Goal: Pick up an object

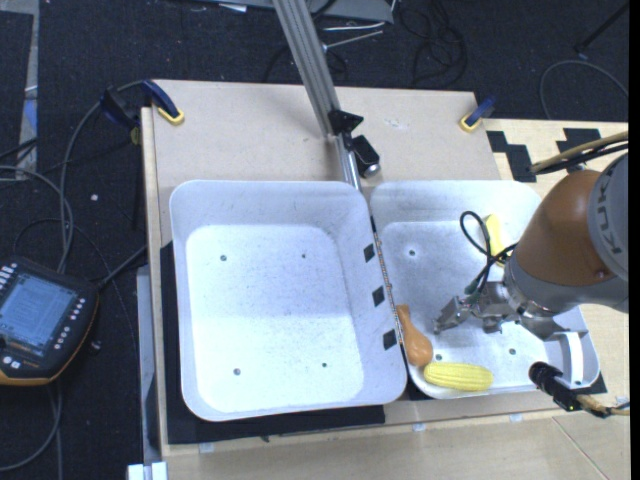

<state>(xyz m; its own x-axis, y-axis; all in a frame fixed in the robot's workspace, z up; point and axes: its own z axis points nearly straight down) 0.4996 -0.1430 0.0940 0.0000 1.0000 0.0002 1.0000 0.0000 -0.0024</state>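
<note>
The table [260, 118] occupies the centre of the frame and carries two shallow white bins side by side. The left bin [200, 208] sits at centre-left; the right bin [430, 203] sits at centre-right and contains the candidate objects. The arm [575, 238] enters from the right edge of the frame, its orange band showing above the wrist, and extends down over the right bin. The end effector [452, 317] is positioned low in the middle of the right bin, with its fingers slightly parted and nothing visible between them; it grips no object. A yellow corn cob [459, 375] lies on its side at the lower edge of the right bin, near the end effector but apart from it. An orange gourd-shaped object [413, 341] lies along the bin's lower left wall, just beside the corn cob and to the lower left of the end effector. A yellow item [494, 234] with a black cable loop sits in the upper right of the same bin, partly behind the arm. Judged from this layout, the task is at the approach stage: no grasp has been made. The next move would call for shifting the end effector toward the lower left, centring the open fingers over one object, descending, and closing before lifting.
</note>
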